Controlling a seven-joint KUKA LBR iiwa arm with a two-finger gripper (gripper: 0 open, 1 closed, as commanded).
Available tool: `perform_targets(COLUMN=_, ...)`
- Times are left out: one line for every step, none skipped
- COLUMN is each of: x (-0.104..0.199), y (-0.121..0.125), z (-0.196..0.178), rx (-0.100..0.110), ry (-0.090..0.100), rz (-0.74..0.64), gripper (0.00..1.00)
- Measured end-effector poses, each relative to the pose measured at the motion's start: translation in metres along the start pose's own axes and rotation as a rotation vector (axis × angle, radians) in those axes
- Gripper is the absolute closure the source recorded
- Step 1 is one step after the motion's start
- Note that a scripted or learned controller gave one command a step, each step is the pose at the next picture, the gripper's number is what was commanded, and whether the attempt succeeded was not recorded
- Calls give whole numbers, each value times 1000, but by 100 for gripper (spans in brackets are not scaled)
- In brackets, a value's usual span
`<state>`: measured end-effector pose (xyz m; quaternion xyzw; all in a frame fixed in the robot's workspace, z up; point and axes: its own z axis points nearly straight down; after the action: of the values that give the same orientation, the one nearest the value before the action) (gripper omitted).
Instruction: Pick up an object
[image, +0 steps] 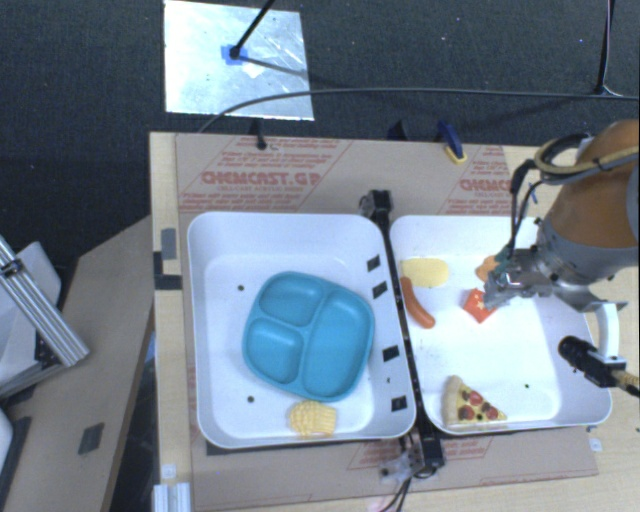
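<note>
My gripper (499, 288) hangs low over the right bin (575, 400), at its upper right part. A small red block (477, 305) lies just under and left of the gripper tip, partly covered by it. I cannot see whether it is touched or held. An orange piece (485, 268) peeks out just above the gripper. Further left lie a red sausage (417, 302) and a yellow slice (426, 271). A pizza slice (472, 403) rests near the bin's front wall.
The left bin (215, 250) holds a blue divided plate (307, 335) and a yellow corn piece (313, 417) at its front. A black divider (392, 300) runs between the bins. The arm covers the right bin's far right side.
</note>
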<state>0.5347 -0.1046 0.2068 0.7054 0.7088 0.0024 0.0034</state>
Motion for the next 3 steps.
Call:
perform_targets(x=0, y=2, z=-48, rx=1, ry=0, rz=0, gripper=100)
perform_targets(x=41, y=18, z=-47, rx=4, ry=3, rz=-5, gripper=100)
perform_targets(x=99, y=30, z=-49, rx=5, ry=4, rz=-6, gripper=100)
